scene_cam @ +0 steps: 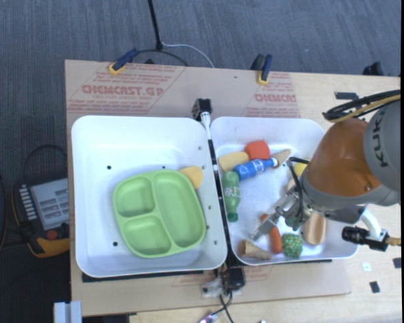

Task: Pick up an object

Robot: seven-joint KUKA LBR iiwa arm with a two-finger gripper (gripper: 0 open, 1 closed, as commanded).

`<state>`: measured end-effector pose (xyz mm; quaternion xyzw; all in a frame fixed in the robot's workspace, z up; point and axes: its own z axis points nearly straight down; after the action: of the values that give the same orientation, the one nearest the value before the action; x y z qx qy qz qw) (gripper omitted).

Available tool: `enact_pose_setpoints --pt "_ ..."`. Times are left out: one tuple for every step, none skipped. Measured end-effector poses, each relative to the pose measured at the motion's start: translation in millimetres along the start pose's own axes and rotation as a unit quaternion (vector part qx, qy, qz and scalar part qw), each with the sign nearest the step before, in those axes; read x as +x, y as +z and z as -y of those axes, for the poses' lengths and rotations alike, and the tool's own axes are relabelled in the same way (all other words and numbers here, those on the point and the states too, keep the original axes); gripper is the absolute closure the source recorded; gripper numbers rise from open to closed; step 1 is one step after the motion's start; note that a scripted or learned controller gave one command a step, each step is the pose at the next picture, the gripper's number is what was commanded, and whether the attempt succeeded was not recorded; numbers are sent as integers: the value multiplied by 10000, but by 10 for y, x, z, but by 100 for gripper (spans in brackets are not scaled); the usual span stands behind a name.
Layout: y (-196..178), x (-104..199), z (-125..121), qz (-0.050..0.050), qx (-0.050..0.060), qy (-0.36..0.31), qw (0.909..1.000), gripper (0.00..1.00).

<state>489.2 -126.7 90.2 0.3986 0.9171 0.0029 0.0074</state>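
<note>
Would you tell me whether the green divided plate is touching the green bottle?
Apart. The camera view shows the green divided plate in the left bin and the green bottle in the right, the bins' walls between them.

Arm [363, 160] cut off at right edge; hot dog [314, 229] partly hidden under wrist.

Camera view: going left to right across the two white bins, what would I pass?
Green divided plate → yellow piece by its corner → green bottle → blue bottle → carrot → broccoli → hot dog bun.
</note>
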Motion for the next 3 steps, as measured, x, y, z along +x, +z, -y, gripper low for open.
enact_pose_setpoints --pt "-115 -24 -9 37 -17 11 10000 100" --pt "-113 -22 -7 34 -15 11 10000 0" --pt "-208 -24 -12 35 -19 18 10000 100"
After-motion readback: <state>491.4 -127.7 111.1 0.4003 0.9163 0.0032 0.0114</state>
